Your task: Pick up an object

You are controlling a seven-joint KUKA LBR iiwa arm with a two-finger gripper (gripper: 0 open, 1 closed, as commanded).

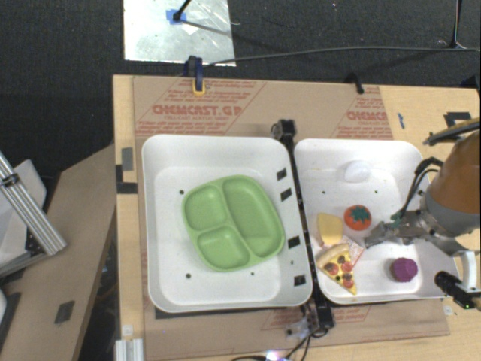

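Several toy foods lie in the right bin (391, 156). A red tomato with a green top (358, 216) sits near the middle, with a yellow cheese wedge (328, 228) to its left. Toward the front are a pizza slice (340, 265) and a purple piece (403, 269). A pale white item (357, 172) rests toward the back. My gripper (378, 233) reaches in from the right, low over the bin floor. Its tip is just right of and below the tomato, above the purple piece. Nothing is seen held in it.
The left bin (161, 201) holds a green divided plate (231, 221). A black divider with clips (293, 201) runs between the bins. The grey and orange arm (457, 194) covers the right bin's right edge. Cables (417, 179) hang near the wrist.
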